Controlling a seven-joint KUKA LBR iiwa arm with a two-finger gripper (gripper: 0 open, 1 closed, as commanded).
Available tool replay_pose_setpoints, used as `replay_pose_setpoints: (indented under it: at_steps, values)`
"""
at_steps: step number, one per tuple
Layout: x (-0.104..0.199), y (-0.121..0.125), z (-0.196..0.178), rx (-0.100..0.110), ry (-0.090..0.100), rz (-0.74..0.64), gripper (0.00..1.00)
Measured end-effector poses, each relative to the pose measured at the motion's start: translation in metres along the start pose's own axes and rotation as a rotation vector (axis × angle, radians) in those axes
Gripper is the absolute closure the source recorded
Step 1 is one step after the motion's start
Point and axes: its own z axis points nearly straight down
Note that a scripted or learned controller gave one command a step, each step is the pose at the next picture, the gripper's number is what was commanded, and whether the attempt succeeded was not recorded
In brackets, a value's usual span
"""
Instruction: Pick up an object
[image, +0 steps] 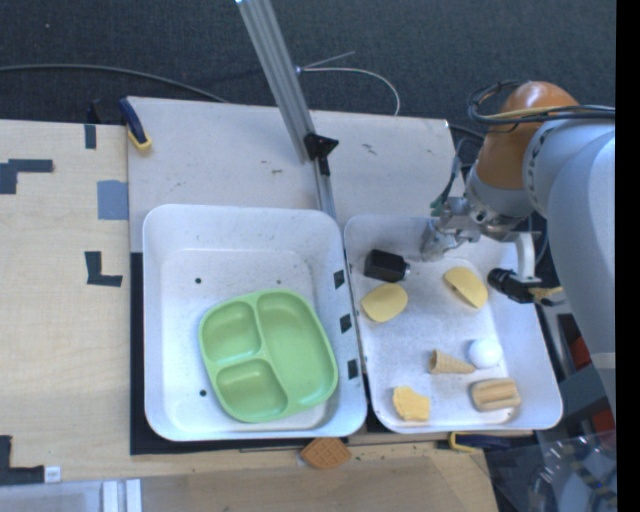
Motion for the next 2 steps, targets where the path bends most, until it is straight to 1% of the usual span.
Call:
replay_pose_setpoints:
  at_steps: [1,2]
  values:
    - [-0.002,-0.001,-0.064,-0.01,0.0,0.003,1.0]
    - [0.0,0.0,-0.107,-0.009,0.0,0.002,1.0]
